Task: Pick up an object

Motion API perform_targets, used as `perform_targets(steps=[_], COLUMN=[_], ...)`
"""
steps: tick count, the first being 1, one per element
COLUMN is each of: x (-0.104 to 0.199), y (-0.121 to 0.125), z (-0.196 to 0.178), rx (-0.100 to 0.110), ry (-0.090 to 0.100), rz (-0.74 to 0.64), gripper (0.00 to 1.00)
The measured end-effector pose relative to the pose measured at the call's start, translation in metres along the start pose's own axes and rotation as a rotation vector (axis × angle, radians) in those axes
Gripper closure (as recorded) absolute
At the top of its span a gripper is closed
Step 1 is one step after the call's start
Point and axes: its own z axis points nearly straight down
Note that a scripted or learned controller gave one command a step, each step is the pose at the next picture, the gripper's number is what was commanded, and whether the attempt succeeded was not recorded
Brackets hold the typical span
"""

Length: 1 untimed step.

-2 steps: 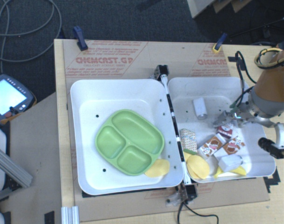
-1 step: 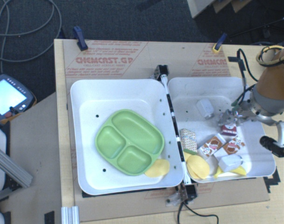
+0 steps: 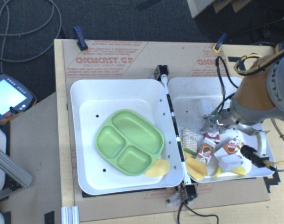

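The brown paper sheet (image 3: 132, 59) that covers the counter under the bins carries red print. Above the left bin it reads "CHEMCAST" in large capitals, followed by letters that look like "G.P"; a smaller red line runs above it and another below it, both too fine to read. Above the right bin the same red print begins again on the sheet at (image 3: 204, 62), but only its first letters show and they cannot be read with certainty. The small cartons (image 3: 208, 149) in the right bin bear coloured printing that is too small to read.
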Motion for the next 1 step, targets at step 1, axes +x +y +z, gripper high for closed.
perform_targets(steps=[1], x=[0.0707], y=[0.0413], z=[-0.0999], rx=[-0.001], ry=[-0.001], rz=[0.0], gripper=[1.0])
